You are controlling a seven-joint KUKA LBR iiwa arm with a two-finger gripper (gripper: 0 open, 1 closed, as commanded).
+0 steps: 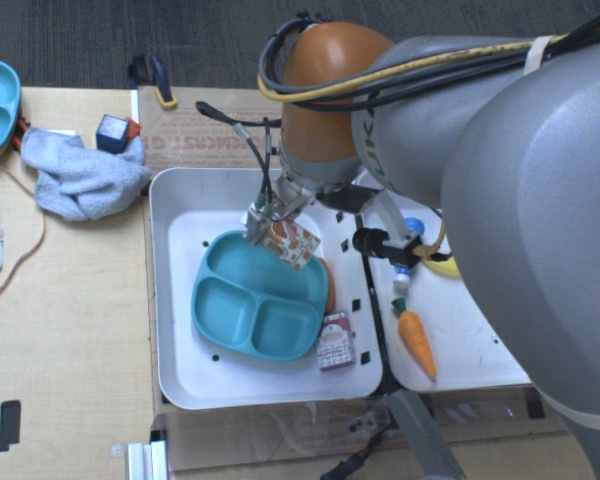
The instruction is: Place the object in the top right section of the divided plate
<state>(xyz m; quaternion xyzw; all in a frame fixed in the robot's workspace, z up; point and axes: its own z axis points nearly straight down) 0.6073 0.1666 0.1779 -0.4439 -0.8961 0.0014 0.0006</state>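
Two white bins sit side by side, and your gripper (pixel 263 218) hangs over the left bin (pixel 170 268). Its fingers pinch a small printed packet (pixel 289 242), lifted over the top right part of the blue divided plate (pixel 255 308). A carrot (pixel 417 343) lies in the right bin (pixel 470 353).

Faint reddish lettering runs along the cardboard strip (pixel 205 133) (too blurred to read); nothing else legible.

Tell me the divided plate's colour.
Teal, shown in the camera view: plate.
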